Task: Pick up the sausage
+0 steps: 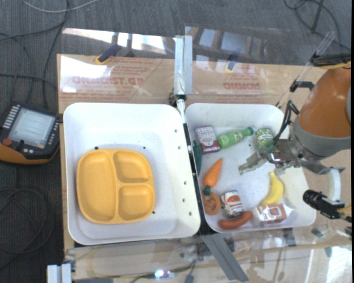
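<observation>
The two-finger metal gripper (252, 161) hangs spread apart and grasping nothing over the bare middle of the right white bin (243, 110), its tips pointing left toward the orange carrot (212, 173). Open floor lies around those tips; the objects crowd the rims. The reddish-brown sausage (235, 221) lies along the near wall, between a small red-labelled can (232, 202) and a white-and-red carton (272, 213), with a yellow banana (274, 189) just above the carton. A green bottle (235, 137) rests by the far wall. The left white bin (109, 111) bears a yellow divided tray (115, 184). The grey arm with its orange band (325, 108) reaches in from the right over the wall.
</observation>
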Controlling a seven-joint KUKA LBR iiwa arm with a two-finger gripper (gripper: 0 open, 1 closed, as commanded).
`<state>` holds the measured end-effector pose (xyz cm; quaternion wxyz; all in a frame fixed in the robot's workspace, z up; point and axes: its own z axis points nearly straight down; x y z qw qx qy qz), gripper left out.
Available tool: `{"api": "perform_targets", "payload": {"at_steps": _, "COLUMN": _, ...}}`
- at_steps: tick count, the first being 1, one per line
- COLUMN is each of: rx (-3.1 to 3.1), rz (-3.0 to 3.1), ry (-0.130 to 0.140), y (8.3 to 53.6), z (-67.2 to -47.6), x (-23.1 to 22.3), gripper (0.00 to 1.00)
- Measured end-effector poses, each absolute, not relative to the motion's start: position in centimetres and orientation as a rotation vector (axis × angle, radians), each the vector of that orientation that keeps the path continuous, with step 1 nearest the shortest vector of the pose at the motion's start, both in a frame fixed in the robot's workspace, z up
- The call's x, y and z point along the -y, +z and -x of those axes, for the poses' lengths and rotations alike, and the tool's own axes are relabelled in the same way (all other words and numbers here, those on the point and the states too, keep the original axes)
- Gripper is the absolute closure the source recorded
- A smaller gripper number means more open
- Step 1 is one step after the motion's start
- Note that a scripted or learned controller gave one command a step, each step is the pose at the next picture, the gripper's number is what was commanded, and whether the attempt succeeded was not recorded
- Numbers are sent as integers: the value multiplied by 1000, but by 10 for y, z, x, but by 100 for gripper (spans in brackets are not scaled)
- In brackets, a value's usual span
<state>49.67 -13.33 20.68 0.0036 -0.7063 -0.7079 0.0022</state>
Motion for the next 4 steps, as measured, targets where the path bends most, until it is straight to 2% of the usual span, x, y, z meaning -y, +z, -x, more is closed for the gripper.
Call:
{"api": "perform_targets", "payload": {"at_steps": 1, "rx": 2467, "rz": 1934, "ry": 0, "y": 111, "z": -488, "x": 142, "gripper": 0}}
{"api": "perform_targets", "payload": {"at_steps": 2, "rx": 2453, "rz": 1949, "ry": 2, "y": 110, "z": -487, "x": 111, "gripper": 0}}
{"api": "perform_targets", "payload": {"at_steps": 3, "rx": 2456, "rz": 1956, "ry": 4, "y": 93, "z": -484, "x": 104, "gripper": 0}}
{"api": "perform_targets", "payload": {"at_steps": 4, "rx": 2112, "rz": 2319, "ry": 9, "y": 180, "z": -484, "x": 78, "gripper": 0}}
